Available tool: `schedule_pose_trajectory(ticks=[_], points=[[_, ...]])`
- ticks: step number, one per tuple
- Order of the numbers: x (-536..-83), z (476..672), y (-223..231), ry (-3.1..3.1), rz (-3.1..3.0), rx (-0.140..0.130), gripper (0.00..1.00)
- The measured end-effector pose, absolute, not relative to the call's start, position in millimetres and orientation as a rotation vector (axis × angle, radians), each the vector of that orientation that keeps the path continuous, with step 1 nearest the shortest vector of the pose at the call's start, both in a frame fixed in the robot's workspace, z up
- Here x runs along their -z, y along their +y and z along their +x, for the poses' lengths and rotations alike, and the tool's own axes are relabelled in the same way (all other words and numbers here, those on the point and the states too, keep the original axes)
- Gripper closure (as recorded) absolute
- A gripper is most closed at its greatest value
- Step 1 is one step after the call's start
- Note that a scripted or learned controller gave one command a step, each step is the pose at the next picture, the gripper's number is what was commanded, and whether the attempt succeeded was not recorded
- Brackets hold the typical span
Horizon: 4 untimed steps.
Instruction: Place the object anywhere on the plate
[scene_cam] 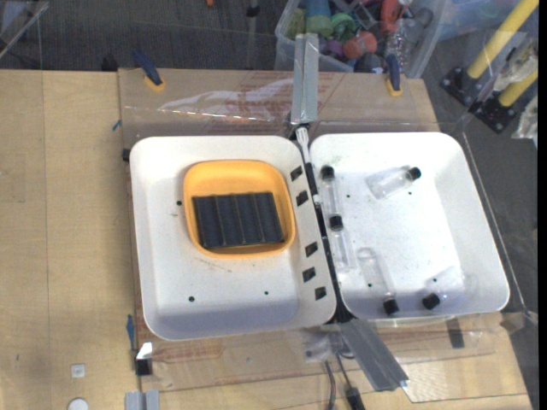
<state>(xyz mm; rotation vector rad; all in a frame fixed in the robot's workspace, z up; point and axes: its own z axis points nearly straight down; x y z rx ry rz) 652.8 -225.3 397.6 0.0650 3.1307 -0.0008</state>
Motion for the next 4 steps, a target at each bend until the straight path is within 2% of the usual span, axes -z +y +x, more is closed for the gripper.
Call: schedule_pose_trajectory(ticks=[1, 2, 3, 4], points=[[-317, 656.4, -222, 3.082, -0.583, -0.003, 0.00], [-255, 668.7, -220, 2.976, -0.992, -0.004, 0.00], [-246, 668.6, -213, 2.786, -1.440, -0.004, 0.00], [-257, 670.0, -214, 2.783, -1.426, -0.005, 1.00]])
